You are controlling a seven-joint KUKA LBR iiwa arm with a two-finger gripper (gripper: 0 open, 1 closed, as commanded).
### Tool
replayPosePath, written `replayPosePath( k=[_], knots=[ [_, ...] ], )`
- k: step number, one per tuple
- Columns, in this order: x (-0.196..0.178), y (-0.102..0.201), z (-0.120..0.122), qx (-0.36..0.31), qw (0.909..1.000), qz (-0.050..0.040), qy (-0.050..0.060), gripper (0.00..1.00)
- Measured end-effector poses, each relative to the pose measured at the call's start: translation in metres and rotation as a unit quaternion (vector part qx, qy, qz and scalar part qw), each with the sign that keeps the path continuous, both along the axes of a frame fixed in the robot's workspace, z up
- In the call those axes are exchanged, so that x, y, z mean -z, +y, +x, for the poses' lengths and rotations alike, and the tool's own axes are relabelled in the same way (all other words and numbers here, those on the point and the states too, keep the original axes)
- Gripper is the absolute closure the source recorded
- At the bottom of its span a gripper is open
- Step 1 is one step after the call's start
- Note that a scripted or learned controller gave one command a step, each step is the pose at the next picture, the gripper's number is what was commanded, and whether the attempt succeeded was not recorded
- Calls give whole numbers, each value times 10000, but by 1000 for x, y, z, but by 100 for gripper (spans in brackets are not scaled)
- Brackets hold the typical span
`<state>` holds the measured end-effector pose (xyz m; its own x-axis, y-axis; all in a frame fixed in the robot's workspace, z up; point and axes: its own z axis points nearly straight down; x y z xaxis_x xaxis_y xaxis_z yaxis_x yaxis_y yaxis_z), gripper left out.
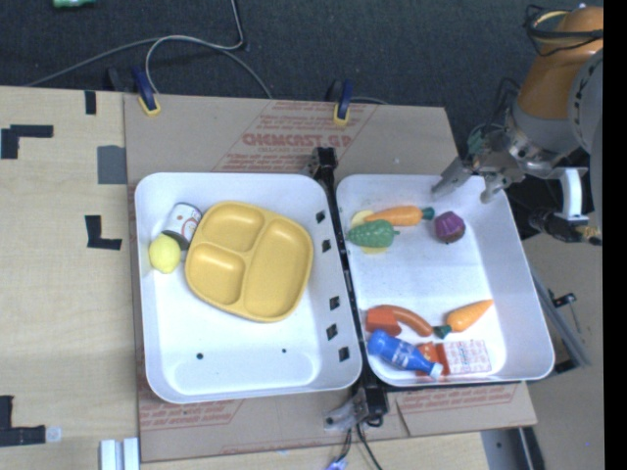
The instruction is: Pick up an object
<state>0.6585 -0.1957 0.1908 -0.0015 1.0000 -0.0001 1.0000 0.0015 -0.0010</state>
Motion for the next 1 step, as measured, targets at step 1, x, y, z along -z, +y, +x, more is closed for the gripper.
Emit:
replayPosePath(
  k=[1],
  knots=[
    [86, -13, 10, 1, 10000, -10, 1, 0]
  ],
)
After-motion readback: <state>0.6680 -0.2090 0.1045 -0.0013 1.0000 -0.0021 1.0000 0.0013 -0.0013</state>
